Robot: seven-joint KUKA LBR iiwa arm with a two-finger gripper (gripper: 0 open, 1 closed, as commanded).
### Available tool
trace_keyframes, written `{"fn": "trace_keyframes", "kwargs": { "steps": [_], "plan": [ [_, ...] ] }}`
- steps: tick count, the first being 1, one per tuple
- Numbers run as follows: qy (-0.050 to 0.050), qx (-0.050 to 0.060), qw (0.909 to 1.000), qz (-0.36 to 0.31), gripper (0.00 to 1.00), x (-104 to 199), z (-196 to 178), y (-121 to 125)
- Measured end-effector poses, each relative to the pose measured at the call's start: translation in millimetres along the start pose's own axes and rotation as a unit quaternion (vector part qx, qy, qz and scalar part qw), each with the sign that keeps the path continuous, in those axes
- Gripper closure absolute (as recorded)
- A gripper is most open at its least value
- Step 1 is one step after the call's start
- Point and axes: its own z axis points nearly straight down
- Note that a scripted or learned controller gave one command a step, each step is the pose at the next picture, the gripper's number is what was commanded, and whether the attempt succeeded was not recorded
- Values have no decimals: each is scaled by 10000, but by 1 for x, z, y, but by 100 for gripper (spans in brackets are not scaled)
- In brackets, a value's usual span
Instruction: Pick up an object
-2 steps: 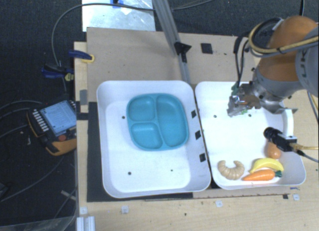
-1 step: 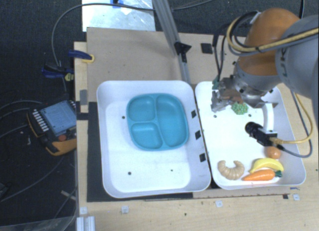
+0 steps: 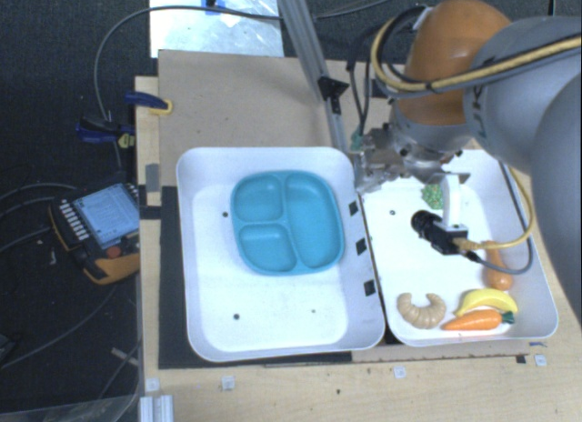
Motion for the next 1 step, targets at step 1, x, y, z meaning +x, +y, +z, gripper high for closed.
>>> {"fn": "trace_keyframes", "kwargs": {
  "steps": [1],
  "plan": [
    [-1, 1, 10000, 3, 100, 49, -4, 14]
  ]
}}
